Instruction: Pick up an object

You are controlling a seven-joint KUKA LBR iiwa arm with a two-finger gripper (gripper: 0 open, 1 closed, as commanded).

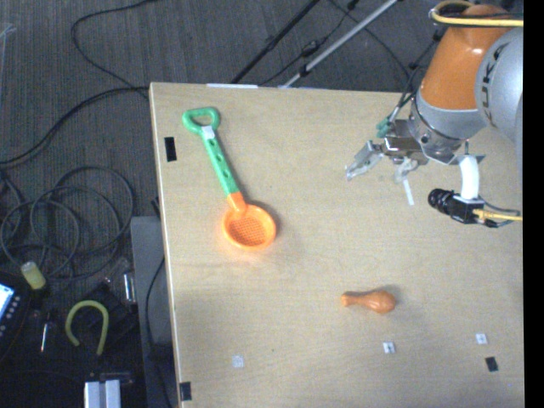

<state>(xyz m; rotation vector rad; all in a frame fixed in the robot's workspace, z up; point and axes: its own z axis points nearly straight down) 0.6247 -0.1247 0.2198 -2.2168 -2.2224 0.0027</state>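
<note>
This looks like a robot lab or test room. A bare wooden tabletop (340,143) stands on dark grey carpet (68,41), with loose black cables (59,202) coiled on the floor beside it, metal stand legs (357,24) behind, and a grey-and-orange robot arm (467,66) reaching over.

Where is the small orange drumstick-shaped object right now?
The orange drumstick-shaped object lies low on the bench, right of the orange-headed strainer spoon, below the gripper.

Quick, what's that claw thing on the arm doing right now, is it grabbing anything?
Gripper: open, fingers spread, holding nothing, hanging above bare tabletop.
</note>
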